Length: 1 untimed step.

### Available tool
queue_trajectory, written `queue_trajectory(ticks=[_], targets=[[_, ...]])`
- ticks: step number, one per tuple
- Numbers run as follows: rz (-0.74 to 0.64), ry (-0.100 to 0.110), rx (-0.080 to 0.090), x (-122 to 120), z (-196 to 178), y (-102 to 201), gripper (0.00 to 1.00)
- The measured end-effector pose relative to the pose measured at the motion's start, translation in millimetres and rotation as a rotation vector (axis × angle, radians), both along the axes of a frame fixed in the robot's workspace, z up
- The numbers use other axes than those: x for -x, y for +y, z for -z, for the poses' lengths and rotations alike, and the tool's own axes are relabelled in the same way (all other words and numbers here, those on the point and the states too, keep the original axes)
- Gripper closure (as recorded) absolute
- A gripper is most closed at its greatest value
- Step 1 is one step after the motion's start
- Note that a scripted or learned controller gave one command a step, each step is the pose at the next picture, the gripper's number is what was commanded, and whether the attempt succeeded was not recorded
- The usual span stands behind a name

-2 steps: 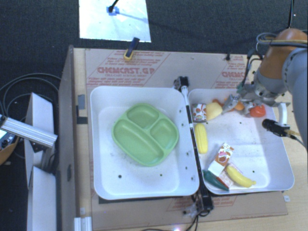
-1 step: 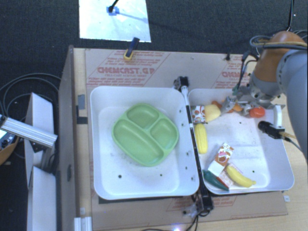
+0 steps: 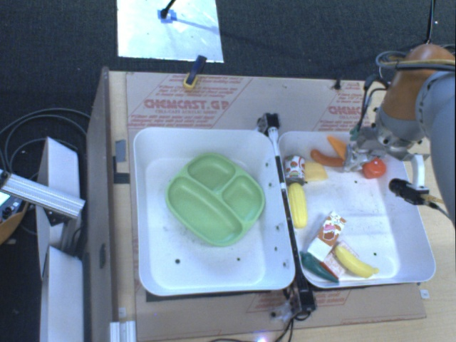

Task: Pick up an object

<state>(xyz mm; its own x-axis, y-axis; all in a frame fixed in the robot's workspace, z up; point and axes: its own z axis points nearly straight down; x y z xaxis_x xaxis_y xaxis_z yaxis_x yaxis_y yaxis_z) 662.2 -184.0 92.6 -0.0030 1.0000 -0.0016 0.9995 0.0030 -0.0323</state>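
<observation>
Tomato (image 3: 373,167), round and orange-red, lies near the far edge of your right bin (image 3: 417,251), beside an orange carrot (image 3: 326,158). Your tool (image 3: 354,159) sits low between them; you cannot tell whether it grips anything.

Green divided plate (image 3: 216,199) in left bin (image 3: 153,262); cardboard sheet (image 3: 214,98) beneath both bins

The end effector (image 3: 358,155) hides its fingertips and part of the orange carrot (image 3: 336,147) behind it.
</observation>
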Motion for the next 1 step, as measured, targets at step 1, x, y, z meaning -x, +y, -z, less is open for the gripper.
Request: queue_trajectory(ticks=[1], targets=[[0.003, -0.039, 0.001, 17.6, -67.7, -24.4, 1.00]])
